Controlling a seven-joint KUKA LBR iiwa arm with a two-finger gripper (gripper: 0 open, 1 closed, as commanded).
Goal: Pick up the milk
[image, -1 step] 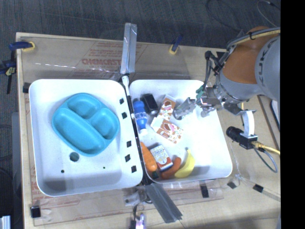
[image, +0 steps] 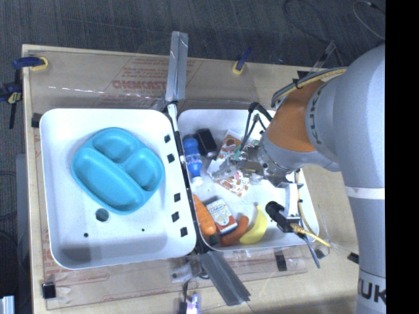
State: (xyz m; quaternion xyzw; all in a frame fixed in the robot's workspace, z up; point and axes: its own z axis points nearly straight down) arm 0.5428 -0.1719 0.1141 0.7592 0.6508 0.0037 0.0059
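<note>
Milk, in a small printed carton [image: 220,214] with orange and white panels, is lying flat near the front edge of the right bin [image: 308,205], wedged between a smooth orange carrot [image: 204,219] on its left and a curved yellow banana [image: 256,227] on its right. A reddish, sausage-shaped item [image: 236,231] is resting just in front of the carton, against the bin's front wall. The grey arm [image: 340,110], its glossy orange band [image: 293,124] catching the light, is reaching over the right bin's middle, and the gripper [image: 243,162] is hovering above a crinkled, red-and-white patterned packet [image: 234,182], apart from the carton; whether its fingers are spread or closed cannot be made out among the clutter. A blue-capped clear bottle [image: 192,157] is lying along the bin's left wall, beside a dark boxy object [image: 206,141] near the back edge. In the left bin [image: 62,241], a sky-blue plastic divided tray [image: 118,169] with rounded compartments is sitting at a slant.
</note>
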